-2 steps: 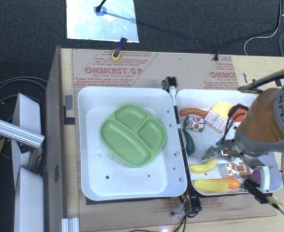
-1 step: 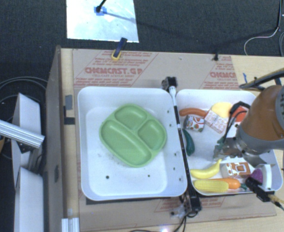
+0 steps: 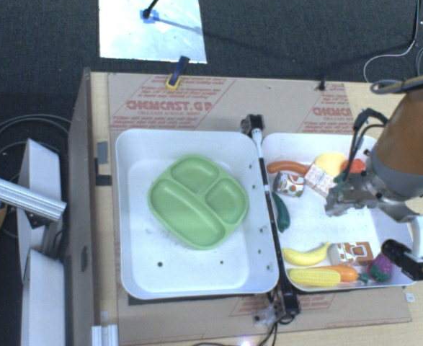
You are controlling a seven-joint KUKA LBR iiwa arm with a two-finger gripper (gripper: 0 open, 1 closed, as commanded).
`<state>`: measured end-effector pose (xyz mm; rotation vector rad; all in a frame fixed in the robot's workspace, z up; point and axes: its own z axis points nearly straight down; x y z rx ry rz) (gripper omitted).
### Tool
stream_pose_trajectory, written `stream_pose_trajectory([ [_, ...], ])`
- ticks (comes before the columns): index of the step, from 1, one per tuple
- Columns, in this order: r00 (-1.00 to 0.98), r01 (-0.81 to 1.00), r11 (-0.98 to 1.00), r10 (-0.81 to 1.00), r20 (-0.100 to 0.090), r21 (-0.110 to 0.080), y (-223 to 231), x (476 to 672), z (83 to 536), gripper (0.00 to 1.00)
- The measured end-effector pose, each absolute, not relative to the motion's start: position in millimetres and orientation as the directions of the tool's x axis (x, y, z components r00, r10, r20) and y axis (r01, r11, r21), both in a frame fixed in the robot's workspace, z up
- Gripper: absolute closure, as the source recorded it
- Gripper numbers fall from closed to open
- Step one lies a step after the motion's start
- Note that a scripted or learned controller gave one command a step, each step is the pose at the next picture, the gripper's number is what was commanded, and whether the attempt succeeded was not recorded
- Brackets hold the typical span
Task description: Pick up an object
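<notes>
My end effector (image 3: 339, 202) at right of frame, over the right bin (image 3: 319, 233), near a small carton (image 3: 319, 179); green plate (image 3: 198, 201) in the left bin (image 3: 135, 193); my grip state, I cannot tell

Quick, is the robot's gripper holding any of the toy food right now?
Gripper: down in the right bin beside the small cartons; open, shut or holding something cannot be told.

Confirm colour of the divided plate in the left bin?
Light green, plain; the divided plate shows clearly in the camera view.
</notes>
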<state>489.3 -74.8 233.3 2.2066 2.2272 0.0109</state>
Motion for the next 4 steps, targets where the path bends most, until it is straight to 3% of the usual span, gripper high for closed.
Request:
stream_pose_trajectory([
  [1,-0.005,1.0,0.005,1.0,-0.002,0.002,-97,545.9,230,1.0],
  [2,-0.006,1.0,0.006,1.0,0.0,-0.003,-67,552.7,219,1.0],
  [3,-0.001,1.0,0.001,1.0,0.001,-0.003,-83,608.9,114,1.0],
  [4,-0.006,1.0,0.006,1.0,0.0,-0.006,-84,609.7,120,1.0],
])
